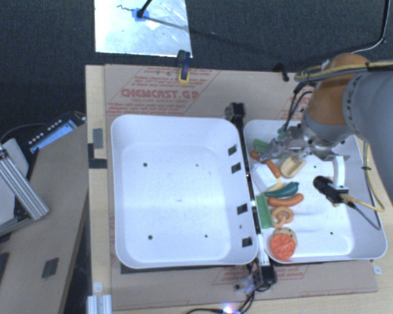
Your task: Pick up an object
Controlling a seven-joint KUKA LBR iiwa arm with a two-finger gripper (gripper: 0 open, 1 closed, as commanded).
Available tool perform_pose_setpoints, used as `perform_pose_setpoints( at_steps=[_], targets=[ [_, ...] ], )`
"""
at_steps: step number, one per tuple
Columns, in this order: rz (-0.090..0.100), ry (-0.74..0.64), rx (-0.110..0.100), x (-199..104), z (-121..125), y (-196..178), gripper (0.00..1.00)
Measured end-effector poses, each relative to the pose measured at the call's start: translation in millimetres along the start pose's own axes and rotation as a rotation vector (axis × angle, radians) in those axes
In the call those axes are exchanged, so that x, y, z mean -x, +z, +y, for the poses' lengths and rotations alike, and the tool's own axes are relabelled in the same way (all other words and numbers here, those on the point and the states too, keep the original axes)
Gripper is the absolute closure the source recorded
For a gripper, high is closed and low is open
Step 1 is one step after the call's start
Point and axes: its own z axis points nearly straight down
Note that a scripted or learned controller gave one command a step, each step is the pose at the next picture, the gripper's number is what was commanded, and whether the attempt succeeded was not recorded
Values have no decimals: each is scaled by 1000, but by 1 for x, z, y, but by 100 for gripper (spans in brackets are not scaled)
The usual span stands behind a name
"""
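The grey arm with its orange band [344, 67] reached in from three o'clock, its gripper [283, 150] low over the right white bin [363, 241], likely because all the pickable toys lay there; whether it was open or shut could not be told. A beige rounded piece [289, 167] sat just beside it at five o'clock, an orange carrot-like piece [273, 169] close by. Toward six o'clock lay a green pod [283, 190], an orange sausage shape [285, 201] and a red round slice [283, 245], crowded against the bin's nine o'clock wall. The left white bin [177, 188] lay at nine o'clock on the surface

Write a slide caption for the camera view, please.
KUKA arm's gripper poised over toy foods clustered in the right bin.
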Motion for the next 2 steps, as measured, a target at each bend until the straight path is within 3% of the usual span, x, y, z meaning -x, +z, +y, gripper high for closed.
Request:
perform_pose_setpoints(
  at_steps=[1, 2],
  targets=[
    [2, -4, 6, -1, 4, -16, 100],
    [2, -6, -7, -15, 36, -25, 100]
  ],
)
